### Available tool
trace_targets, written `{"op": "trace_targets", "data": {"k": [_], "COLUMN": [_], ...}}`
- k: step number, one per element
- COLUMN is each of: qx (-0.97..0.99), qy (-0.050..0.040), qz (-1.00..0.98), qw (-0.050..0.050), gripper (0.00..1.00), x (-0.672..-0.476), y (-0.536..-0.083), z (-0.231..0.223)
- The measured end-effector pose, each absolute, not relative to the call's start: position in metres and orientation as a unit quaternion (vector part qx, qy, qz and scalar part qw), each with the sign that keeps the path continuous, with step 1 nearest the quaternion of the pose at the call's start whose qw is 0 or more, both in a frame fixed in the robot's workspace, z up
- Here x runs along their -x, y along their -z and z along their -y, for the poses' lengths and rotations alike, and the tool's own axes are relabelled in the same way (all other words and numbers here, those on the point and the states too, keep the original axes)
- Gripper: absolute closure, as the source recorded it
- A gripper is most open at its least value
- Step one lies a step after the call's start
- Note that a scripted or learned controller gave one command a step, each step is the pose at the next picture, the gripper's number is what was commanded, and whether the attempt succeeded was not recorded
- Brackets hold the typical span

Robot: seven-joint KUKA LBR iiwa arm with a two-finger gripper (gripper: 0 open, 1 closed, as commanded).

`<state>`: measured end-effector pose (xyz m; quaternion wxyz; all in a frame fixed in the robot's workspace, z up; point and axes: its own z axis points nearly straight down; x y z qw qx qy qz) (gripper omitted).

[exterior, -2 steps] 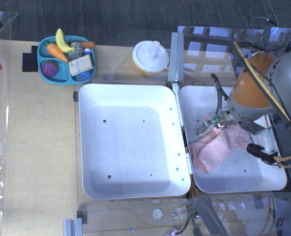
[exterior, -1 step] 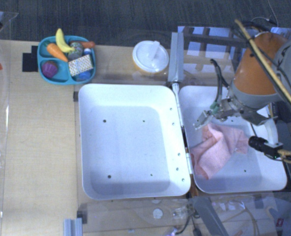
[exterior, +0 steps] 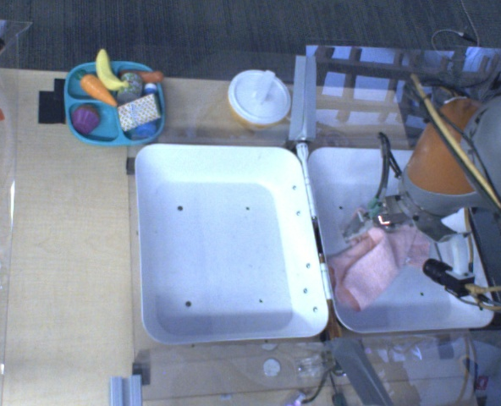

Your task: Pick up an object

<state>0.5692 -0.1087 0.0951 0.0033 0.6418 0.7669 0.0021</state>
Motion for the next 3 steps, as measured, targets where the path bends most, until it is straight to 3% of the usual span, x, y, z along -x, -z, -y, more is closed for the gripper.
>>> {"op": "trace_targets", "data": {"k": [1,2,3], "qx": [-0.643,-0.643,-0.686], "qy": [-0.0040,-0.0055,-0.0009], "qz": [-0.766,-0.766,-0.728], "qw": [0.010,0.014,0.002], "gripper": [0.00,1.00,1.00], "x": [-0.565,-0.568,-0.607], "y": [-0.092,-0.105,-0.185], "z": [0.101,0.102,0.080]}}
